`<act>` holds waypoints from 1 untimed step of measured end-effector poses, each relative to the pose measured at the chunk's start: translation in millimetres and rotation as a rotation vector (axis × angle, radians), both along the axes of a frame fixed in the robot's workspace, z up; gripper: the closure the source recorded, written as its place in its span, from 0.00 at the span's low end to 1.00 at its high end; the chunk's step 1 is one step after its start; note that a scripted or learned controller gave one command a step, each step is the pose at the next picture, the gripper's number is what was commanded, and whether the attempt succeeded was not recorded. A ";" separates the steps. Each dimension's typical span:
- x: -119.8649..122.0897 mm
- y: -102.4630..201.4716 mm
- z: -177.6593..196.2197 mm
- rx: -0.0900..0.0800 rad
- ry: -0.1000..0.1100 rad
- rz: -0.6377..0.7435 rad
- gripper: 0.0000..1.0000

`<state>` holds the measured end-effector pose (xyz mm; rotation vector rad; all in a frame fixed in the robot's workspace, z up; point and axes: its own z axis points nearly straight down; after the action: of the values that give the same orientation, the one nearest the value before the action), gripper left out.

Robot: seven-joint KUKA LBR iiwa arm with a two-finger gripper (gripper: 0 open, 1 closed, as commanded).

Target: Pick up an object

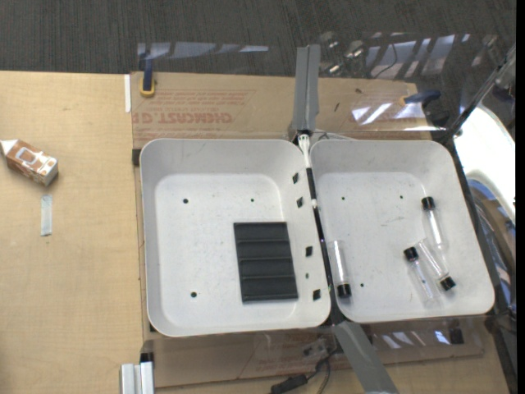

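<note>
Two white bins sit side by side on the bench. Left bin [164, 220] has one thing: a black ribbed block [265, 261], lying flat near the middle-front of the floor, clear of the walls. Right bin [385, 162] has clear plastic tubes w/ black caps. One tube [337, 265] lies along the left wall, cap toward the front. Another tube [431, 220] sits toward the right side, cap at its far end. A pair of crossed tubes [428, 268] lies front-right; looks like they touch or overlap, can't say which is on top.

Can't tell what the grasping end is doing, wide or narrow or carrying anything, so no call on that. Nothing looks lifted; everything rests on the bin floors, so the pick is prob. not yet done.

Off to the left on the bare bench there's a small orange-and-white carton [31, 162], well apart from both bins.

Risks, as I judge it:
- Tubes are round, smooth and clear; likely to roll or squirt out of a pinch.
- Wall-side tube leaves little room for a finger between it and the bin edge; could hit the wall.
- Crossed pair: grabbing one may drag the other.
- Block is wide and flat; may be too broad unless gripped across its short side.
</note>
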<state>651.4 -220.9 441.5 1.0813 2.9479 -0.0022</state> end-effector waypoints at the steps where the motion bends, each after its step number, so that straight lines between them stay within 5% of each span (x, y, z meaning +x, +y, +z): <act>1: 1.9 0.1 0.8 -0.001 -0.002 0.022 1.00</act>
<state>653.3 -220.7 442.3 1.0486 2.9574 -0.0021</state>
